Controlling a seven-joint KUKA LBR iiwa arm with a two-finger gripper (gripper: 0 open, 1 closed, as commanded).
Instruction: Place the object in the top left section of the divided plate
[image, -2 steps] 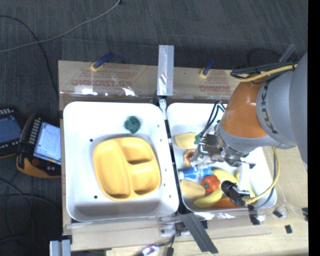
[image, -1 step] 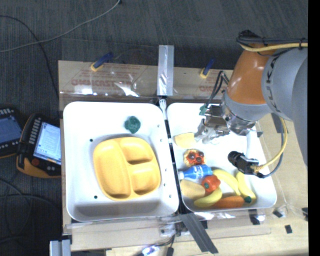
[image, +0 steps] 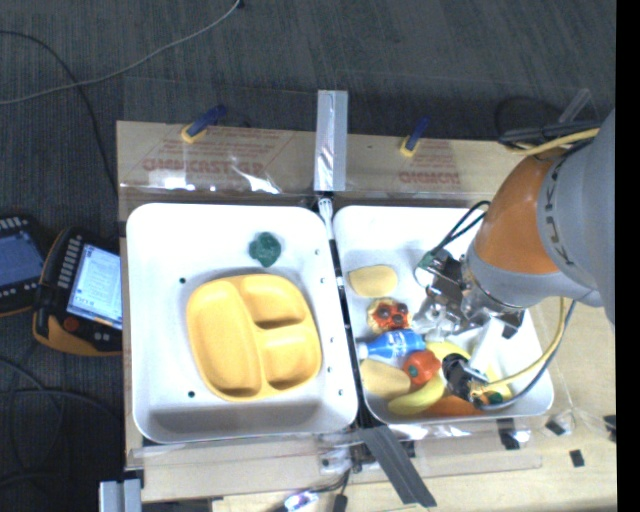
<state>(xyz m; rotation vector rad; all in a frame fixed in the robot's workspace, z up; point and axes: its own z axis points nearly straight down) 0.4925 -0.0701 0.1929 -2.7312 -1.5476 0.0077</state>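
The table (image: 150, 150) carries two shallow white bins side by side, with the grey arm (image: 560, 230) and its orange band reaching in from the right over the right bin (image: 400, 225). The left bin (image: 160, 300) holds a yellow divided plate (image: 255, 335), lying flat slightly toward the near side, its three sections all bare. Just beyond the plate's far edge, apart from it, sits a small dark green object (image: 265, 248) on the bin floor.

In the right bin the things are crowded toward the near left corner: a pale tan piece (image: 372, 279) farthest, then a small brown and red item (image: 389, 316), a blue and white item (image: 395, 345), a red round piece (image: 422, 367), a cream piece (image: 383, 378) and a yellow banana (image: 420, 400) along the near wall. The tool (image: 452, 325) hangs low over this heap, just right of the blue and white item; whether it is wide, narrow or holding anything cannot be told, as wrist and cables cover it.

Left of the table lies an orange-edged handheld pendant (image: 85, 295) with a lit screen.
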